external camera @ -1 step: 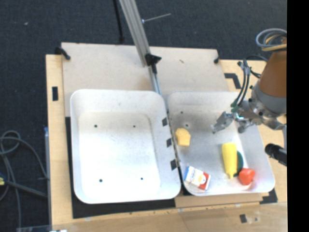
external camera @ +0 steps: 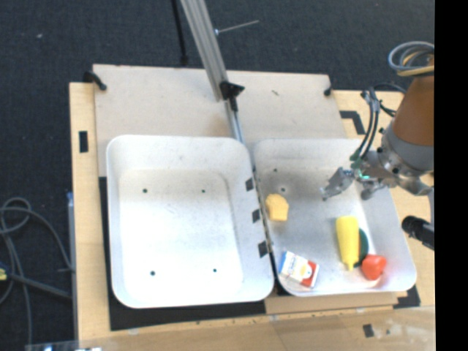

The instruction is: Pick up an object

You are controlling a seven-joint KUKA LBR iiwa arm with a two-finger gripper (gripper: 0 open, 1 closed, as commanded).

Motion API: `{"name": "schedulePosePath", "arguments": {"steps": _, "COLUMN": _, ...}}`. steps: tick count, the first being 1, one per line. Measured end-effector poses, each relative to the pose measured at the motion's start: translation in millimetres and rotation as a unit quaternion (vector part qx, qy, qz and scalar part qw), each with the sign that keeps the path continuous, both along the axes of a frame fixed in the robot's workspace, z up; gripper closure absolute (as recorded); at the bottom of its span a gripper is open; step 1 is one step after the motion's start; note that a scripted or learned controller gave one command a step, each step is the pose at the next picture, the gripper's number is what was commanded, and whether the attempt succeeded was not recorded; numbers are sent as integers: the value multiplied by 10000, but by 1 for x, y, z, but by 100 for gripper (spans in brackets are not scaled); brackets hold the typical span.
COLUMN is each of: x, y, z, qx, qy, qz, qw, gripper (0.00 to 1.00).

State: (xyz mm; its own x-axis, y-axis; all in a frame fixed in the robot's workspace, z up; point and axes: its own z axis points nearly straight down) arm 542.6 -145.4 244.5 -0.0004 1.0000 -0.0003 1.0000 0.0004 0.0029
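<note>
Right now the gripper (external camera: 349,183) hangs over the upper middle of the right bin (external camera: 307,152), arm coming in from the right edge of frame. Its fingers look spread apart with nothing between them.

Candidates all sit in the right bin:
- small yellow block (external camera: 276,208), near the bin's left wall, centre of frame
- yellow corn-like toy (external camera: 347,240), lower right, touching a dark green piece (external camera: 363,241) on its right side
- red round toy (external camera: 373,266), just below that
- red-and-white carton (external camera: 299,270), at the bottom edge

The left bin (external camera: 124,159) holds nothing to pick.

Best bet is probably the yellow block. It stands alone, looks light and likely stiff or slightly spongy. Pinch it across its short sides. The corn toy is likely smooth plastic and may roll, so grip mid-length across its width.
</note>
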Motion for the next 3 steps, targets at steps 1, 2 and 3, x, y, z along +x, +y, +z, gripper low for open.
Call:
{"name": "schedulePosePath", "arguments": {"steps": 1, "x": -10, "y": -3, "z": -53, "qx": -5, "qy": 28, "qz": -7, "qw": 10000, "gripper": 0}}
{"name": "schedulePosePath", "arguments": {"steps": 2, "x": -17, "y": -7, "z": -98, "qx": -5, "qy": 30, "qz": -11, "qw": 10000, "gripper": 0}}
{"name": "schedulePosePath", "arguments": {"steps": 3, "x": -17, "y": -8, "z": -146, "qx": -3, "qy": 22, "qz": -8, "qw": 10000, "gripper": 0}}
